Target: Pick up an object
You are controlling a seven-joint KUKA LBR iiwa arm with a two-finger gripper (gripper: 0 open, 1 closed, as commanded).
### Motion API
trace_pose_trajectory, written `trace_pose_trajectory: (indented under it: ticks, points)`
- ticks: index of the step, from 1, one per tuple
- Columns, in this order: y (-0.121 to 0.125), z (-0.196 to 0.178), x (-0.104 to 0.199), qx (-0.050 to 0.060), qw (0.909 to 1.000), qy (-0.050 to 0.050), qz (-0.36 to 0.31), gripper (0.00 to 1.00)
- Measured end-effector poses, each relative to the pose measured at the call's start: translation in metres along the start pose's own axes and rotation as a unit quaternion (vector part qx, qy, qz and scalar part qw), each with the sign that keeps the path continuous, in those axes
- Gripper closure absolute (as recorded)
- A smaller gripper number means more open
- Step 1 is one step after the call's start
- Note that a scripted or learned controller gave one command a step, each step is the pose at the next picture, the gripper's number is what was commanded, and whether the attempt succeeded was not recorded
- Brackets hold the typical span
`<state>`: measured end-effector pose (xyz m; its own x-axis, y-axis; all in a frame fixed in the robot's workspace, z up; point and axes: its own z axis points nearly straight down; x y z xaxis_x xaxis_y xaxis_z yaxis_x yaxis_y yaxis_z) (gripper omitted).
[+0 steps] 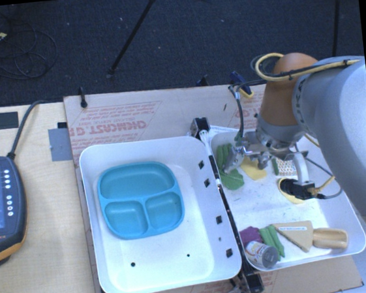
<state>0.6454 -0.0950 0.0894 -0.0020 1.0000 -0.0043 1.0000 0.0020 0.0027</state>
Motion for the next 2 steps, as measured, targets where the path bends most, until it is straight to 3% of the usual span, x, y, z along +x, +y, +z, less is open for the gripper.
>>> trace_pose_trajectory:
  ticks: [1, 2]
  points:
    - [0.0003, -0.0086, 0.0016, 0.002, 1.0000, 0.003, -0.001, 1.00]
    - [0.0001, -0.0079, 0.0021, 0.002, 1.0000, 0.003, -0.002, 0.00]
